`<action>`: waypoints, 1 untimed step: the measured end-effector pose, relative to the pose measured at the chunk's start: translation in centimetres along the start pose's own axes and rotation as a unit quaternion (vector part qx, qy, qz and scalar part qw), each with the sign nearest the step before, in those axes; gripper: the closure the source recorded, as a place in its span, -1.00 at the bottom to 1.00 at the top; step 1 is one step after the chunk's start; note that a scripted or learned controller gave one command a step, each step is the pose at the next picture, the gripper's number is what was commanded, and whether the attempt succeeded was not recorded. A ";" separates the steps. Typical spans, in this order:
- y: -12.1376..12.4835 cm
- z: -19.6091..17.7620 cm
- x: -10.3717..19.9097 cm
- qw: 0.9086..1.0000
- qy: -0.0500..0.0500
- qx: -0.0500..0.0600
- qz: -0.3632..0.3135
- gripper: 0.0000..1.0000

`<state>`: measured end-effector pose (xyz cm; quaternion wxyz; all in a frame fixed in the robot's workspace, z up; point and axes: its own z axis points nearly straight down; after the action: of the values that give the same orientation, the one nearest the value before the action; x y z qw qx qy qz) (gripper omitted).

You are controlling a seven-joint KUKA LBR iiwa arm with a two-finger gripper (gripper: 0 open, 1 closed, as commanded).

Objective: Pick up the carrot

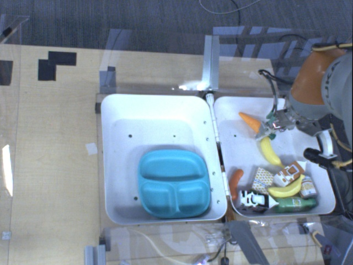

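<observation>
The grey arm (336,87) is reaching in from the right, its orange band (309,79) sitting just above the wrist. The wrist is angling down and to the left, carrying the gripper (271,127) low on the far right side of the scene. The fingers are too small and blurred to read.

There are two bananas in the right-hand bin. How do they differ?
The upper banana lies alone on bare bin floor, running steeply down the view; the lower banana lies almost crosswise, curved upward, resting on packets. The upper banana's top end is near the gripper and the carrot; the lower banana is farther off. Both are yellow.
</observation>
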<state>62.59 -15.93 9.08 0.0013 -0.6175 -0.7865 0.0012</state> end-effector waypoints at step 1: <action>0.2 0.2 0.0 1.000 -0.003 -0.006 0.002 -1.00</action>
<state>62.81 -15.87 8.88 -0.0046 -0.6194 -0.7851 -0.0020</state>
